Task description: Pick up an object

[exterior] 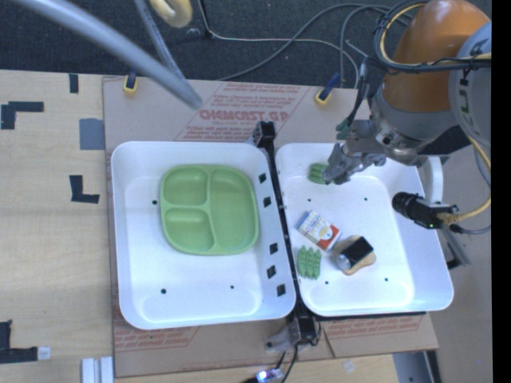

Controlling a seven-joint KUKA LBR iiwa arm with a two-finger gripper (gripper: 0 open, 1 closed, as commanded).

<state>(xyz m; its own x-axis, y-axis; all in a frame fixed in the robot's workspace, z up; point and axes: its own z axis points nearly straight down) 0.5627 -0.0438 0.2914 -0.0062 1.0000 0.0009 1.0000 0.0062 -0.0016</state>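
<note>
The pincer (342, 168) is low over the far left part of the right bin (399, 294), and its tips are at a small green object (318, 173) that lies near the far left corner of this bin. I cannot tell if the pincer is spread or pressed together, because the wrist covers it from above, and I cannot tell if the green object is really between the tips or only beside them.

The main risk, in my judgement, is a miss: the green object is small and low, and it is close to the wall between the two bins. If the tips come down a little to one side, they may push it against the wall or let it slip out when the arm lifts.

The other objects in this bin are well apart, nearer to us: a small box (318, 230), a second green item (308, 262) and a dark and tan object (354, 254). The green divided plate (210, 210) lies in the left bin (144, 294), out of the way.
</note>
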